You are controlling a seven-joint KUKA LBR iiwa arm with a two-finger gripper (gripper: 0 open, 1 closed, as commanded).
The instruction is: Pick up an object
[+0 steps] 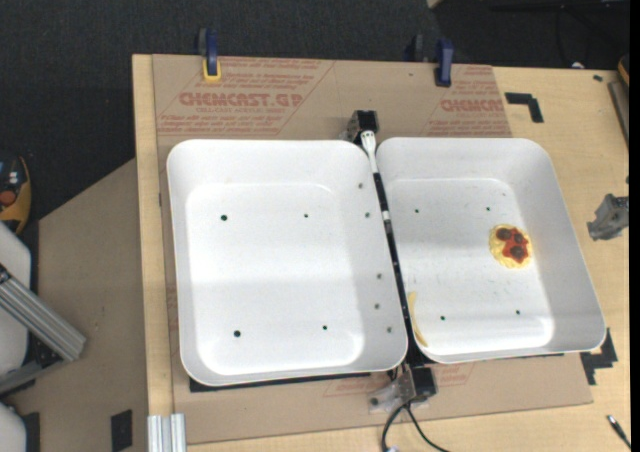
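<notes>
Object: small yellow disc with red blobs on top (511,246), looks like a toy pizza, can't confirm. It lies flat on the floor of the right bin (470,153), close to that bin's right wall, roughly midway between the far and near rims, clear of the wall itself.

Gripper state: can't tell whether it's open or closed from where I stand.

Left bin (270,153) sits just beside the right one, their inner rims touching or nearly so. A black strip (385,230) runs along that seam, with a black clip (363,124) at its far end and another fitting (415,382) at the near end. A cable (400,420) runs off toward the bench's near edge.

A thin tan sliver (417,325) lies by the right bin's left wall, toward the near-left corner; too small to identify.

Bench (300,100) is a brown board printed with red CHEMCAST lettering. Two blue clamps hold its far edge, one near the far-left corner (209,52), one further right (443,60). A small grey metal part (608,216) sits at the bench's right edge, just off the right bin's rim; can't tell what it is.
</notes>
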